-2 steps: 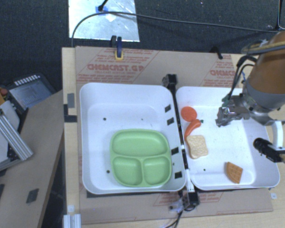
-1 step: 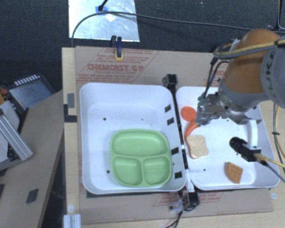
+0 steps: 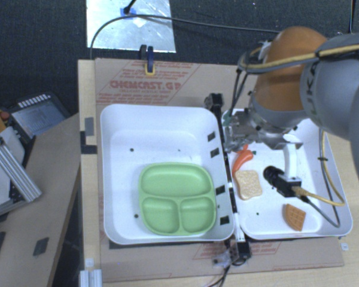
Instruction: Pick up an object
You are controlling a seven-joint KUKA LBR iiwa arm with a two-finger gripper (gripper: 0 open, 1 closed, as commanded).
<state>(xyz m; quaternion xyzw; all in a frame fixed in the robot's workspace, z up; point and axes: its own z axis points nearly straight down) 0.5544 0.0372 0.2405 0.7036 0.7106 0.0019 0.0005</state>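
Green divided plate [image 3: 177,199] sits alone toward the front of the left bin [image 3: 125,160], well apart from the arm. Just across the divider, the gripper [image 3: 238,141] hangs low at the left side of the right bin [image 3: 264,215], right over an orange carrot-shaped piece [image 3: 244,158], which is likely its chosen target; whether its grip is released or clenched cannot be told. A bread slice [image 3: 249,184] lies just beside that piece and a waffle wedge [image 3: 294,216] farther right, both untouched.
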